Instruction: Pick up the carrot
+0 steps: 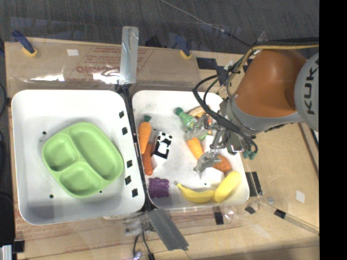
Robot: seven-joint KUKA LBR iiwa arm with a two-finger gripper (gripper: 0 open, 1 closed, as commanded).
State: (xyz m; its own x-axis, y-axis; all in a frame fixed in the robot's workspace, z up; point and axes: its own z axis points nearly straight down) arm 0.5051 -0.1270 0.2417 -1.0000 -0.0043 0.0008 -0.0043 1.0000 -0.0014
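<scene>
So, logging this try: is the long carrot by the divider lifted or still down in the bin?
Down. The carrot lies flat on the right bin's floor, apart from the gripper.

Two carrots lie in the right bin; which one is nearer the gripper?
The shorter carrot in mid-bin, just left of the gripper. The longer carrot lies along the bin's left wall, beyond the black-and-white toy.
</scene>
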